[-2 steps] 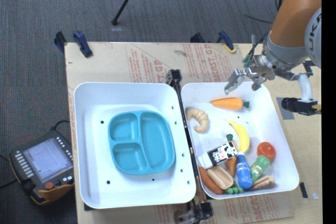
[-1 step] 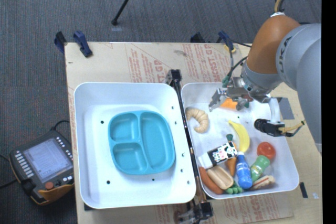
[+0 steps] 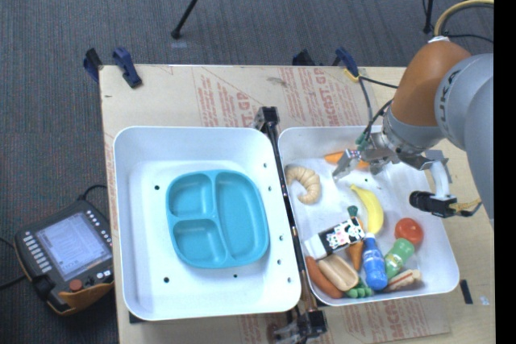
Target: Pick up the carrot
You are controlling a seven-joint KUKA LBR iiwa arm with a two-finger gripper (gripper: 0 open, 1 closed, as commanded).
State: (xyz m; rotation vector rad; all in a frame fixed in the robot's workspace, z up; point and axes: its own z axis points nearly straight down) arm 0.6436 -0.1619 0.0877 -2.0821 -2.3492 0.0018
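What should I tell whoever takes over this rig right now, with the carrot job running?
Tool: low in the right bin, near its top edge; grip state unreadable.
Carrot: orange piece in the right bin, just left of the tool, partly hidden by it.
Nearby: croissant, banana.
Left bin holds the blue divided plate.
Done: tool brought to the carrot.
Left: confirm the grasp, then lift.

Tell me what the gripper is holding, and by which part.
Cannot be told: the gripper sits right over the carrot in the right bin, but no grasp is visible.
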